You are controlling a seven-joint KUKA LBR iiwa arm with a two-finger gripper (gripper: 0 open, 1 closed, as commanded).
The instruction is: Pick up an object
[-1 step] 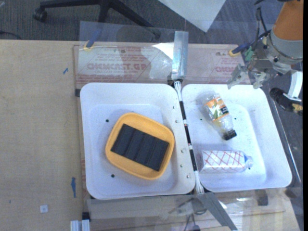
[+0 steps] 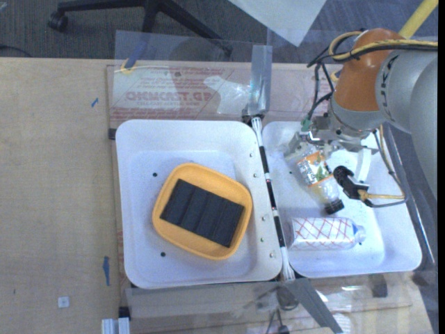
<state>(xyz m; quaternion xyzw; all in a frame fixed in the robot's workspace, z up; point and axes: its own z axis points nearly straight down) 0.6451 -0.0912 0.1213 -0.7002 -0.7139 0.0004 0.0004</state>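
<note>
A: Where does the gripper (image 2: 311,147) stand against the red-checked packet (image 2: 323,232)?

B: Up the view from the packet, over the same right bin (image 2: 400,252), with the orange-banded arm (image 2: 368,75) running off to the upper right.

A: Is the claw wide, narrow, or holding something?

B: That cannot be told; the wrist and its fittings cover it from above.

A: What lies between it and the packet?

B: A crumpled clear wrapper (image 2: 314,171) with orange and green print, just under the gripper and near the packet's upper edge. Whether the claw touches it cannot be told.

A: And the packet itself?

B: Flat on the bin floor, lengthwise across the view.

A: Anything to the packet's left?

B: Past the bin walls, in the left bin (image 2: 139,152), lies a yellow dish (image 2: 167,197) with a dark ribbed pad (image 2: 205,213) in it, well apart from the packet.
</note>
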